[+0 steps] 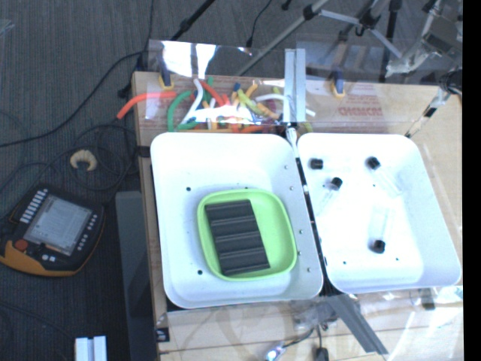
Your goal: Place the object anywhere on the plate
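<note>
A green square plate (282, 235) with rounded corners sits in the left white bin (173, 171), toward its front. A dark grey ridged block (237, 237) lies flat on the plate and covers most of its middle. Its long side runs front to back. In the right white bin (428, 201) lie several small clear vials with black caps, among them one at the back left (316, 163), one at the back (372, 163) and one near the front (378, 244).
A bundle of coloured cables (225, 104) lies behind the left bin, beside an upright metal post (294, 89). A teach pendant (49, 232) rests on the floor at the left. Tripod legs (353, 21) cross the top of the view.
</note>
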### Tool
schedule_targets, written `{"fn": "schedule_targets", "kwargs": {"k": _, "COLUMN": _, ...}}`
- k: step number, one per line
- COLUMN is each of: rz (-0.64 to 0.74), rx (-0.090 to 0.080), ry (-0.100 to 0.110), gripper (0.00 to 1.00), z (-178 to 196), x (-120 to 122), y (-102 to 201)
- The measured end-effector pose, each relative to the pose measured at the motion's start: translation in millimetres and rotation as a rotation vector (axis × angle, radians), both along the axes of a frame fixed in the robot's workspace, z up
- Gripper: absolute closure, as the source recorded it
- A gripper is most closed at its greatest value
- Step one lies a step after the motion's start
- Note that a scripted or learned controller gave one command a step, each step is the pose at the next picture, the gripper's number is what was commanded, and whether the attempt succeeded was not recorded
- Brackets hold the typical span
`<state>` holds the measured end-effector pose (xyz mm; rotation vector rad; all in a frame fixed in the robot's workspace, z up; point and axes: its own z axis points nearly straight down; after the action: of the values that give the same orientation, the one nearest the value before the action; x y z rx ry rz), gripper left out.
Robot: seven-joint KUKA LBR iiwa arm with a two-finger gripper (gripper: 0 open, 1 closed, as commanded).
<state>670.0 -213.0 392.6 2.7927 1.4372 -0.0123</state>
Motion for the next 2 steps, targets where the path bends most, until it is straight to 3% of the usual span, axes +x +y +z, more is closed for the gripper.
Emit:
{"fn": "schedule_targets", "kwargs": {"k": 1, "rz": -0.168, "rx": 0.002, "ry": 0.000, "gripper": 0.00, "z": 38.2, "x": -57.0, "y": 0.0}}
{"fn": "schedule_targets", "kwargs": {"k": 2, "rz": -0.260, "rx": 0.003, "ry": 0.000, "gripper": 0.00, "z": 37.4, "x": -49.4, "y": -2.6}}
